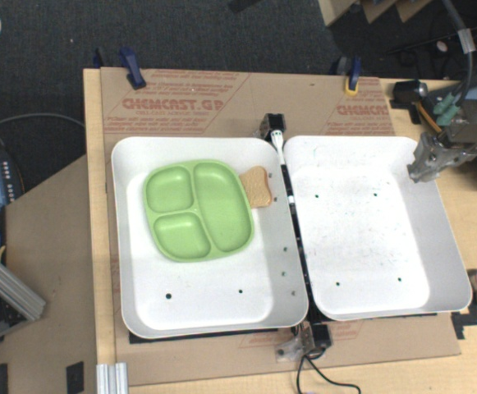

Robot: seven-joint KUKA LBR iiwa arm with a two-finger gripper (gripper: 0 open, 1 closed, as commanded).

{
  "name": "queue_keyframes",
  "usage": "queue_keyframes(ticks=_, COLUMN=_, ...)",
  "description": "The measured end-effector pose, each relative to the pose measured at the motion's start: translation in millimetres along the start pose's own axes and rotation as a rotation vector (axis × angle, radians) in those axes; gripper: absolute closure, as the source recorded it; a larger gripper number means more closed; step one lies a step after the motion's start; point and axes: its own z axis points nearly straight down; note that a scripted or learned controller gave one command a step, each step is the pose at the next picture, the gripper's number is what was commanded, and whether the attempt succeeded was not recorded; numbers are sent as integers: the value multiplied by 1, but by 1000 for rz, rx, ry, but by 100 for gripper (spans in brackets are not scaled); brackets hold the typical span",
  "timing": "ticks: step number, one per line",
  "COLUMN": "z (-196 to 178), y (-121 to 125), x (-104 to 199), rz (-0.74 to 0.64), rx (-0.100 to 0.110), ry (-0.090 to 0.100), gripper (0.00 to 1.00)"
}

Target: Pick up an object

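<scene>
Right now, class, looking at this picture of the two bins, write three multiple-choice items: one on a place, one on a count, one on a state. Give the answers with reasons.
1. Where does the green plate lie?
A. in the left bin
B. in the right bin
C. on the cardboard

2. How many compartments has the green plate?
A. two
B. three
C. five

3. How does the tan piece of food stand to the plate?
A. in its middle compartment
B. at its right rim, in the same bin
C. in the other bin

Answers: 1 A, it lies inside the left bin. 2 B, ridges divide it in three. 3 B, it lies against the plate's right edge.
</scene>
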Motion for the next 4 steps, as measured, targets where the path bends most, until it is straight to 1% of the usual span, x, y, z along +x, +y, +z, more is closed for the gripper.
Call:
queue_keyframes(ticks=1, z=45, y=9, x=-43, rz=7, rx=-6, ry=-2, gripper=100)
queue_keyframes(ticks=2, z=-2, y=24, x=-89, rz=7, rx=-21, ry=-6, gripper=100)
queue_keyframes(ticks=3, z=71, y=0, x=-57, rz=1, rx=-4, ry=1, gripper=100)
queue_keyframes(ticks=4, z=-1, y=29, x=-68, rz=2, rx=-23, ry=-5, gripper=100)
